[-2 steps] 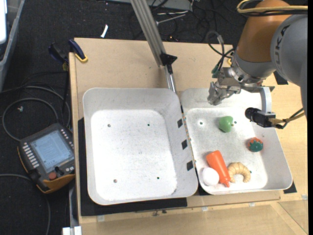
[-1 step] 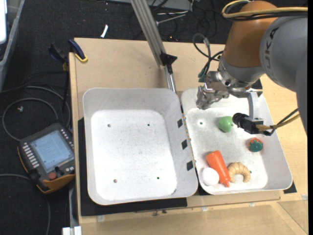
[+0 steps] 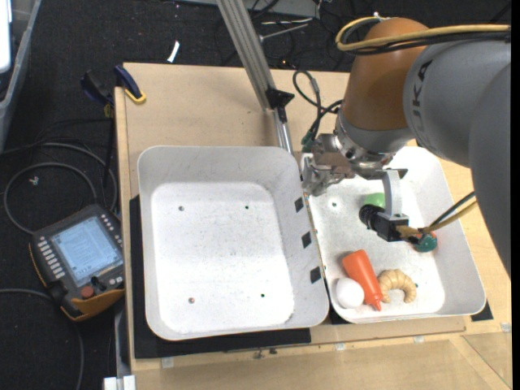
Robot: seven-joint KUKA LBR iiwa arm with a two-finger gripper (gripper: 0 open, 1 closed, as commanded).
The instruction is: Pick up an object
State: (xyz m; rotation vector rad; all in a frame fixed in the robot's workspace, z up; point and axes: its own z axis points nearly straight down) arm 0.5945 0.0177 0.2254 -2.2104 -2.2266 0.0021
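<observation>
The right white bin (image 3: 455,210) holds an orange carrot-shaped toy (image 3: 363,275) near its front. A white ball (image 3: 350,293) touches that toy on its left and a tan curled pastry-like piece (image 3: 398,283) lies to its right. A green object (image 3: 374,200) sits mid-bin, partly hidden by the arm's hardware. A small teal thing (image 3: 426,243) lies toward the right side. My gripper (image 3: 312,179) hangs low over the bin's back left corner, close to the divide between the bins and apart from all the objects. Nothing shows between it and the bin floor.
The left white bin (image 3: 162,165) stands beside the right one. A slanted metal rail (image 3: 248,51) runs down to the bins' back edge near the gripper. A teach pendant (image 3: 77,254) lies on the floor at the left.
</observation>
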